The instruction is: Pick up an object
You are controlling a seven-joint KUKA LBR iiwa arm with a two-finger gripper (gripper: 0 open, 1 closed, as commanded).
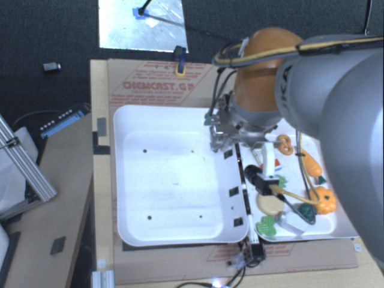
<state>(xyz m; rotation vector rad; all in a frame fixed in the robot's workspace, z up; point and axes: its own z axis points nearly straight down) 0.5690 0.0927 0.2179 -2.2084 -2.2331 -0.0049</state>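
Note:
My gripper (219, 135) hangs over the far end of the divider between the two bins, under the orange wrist band. In the right bin (345, 224) lie an orange pretzel shape (284, 144), an orange carrot-like piece (311, 164), a round orange toy (324, 200), a tan disc (270, 204), a green leafy piece (266, 225) and a white, red and blue item (270, 161). The arm hides the far part of this bin. Nothing shows between the gripper and the bins.
The left bin (123, 179) sits beside the right one on a cardboard sheet (156, 84). A shiny metal plate (141, 17) lies beyond the bins. Aluminium rails (24, 167) stand at the far left.

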